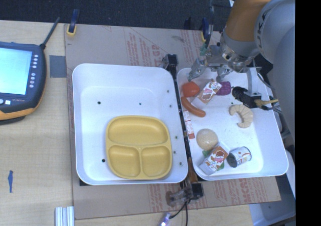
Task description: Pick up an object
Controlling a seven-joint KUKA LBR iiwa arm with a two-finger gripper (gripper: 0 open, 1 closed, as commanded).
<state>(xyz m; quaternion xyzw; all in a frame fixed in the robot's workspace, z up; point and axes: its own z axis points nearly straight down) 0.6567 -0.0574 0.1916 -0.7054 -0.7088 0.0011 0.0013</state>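
The end effector (209,71) hovers low over the far end of the right bin (268,167), its fingers spread with nothing between them, which suits a descent onto the cluster just beneath it. There a small white packet (209,91) leans between a red tomato-like piece (190,89) and a purple item (224,88), with a sausage (193,108) just beside them. The yellow divided tray (138,147) sits alone in the left bin (90,120), likely kept apart as a drop place.
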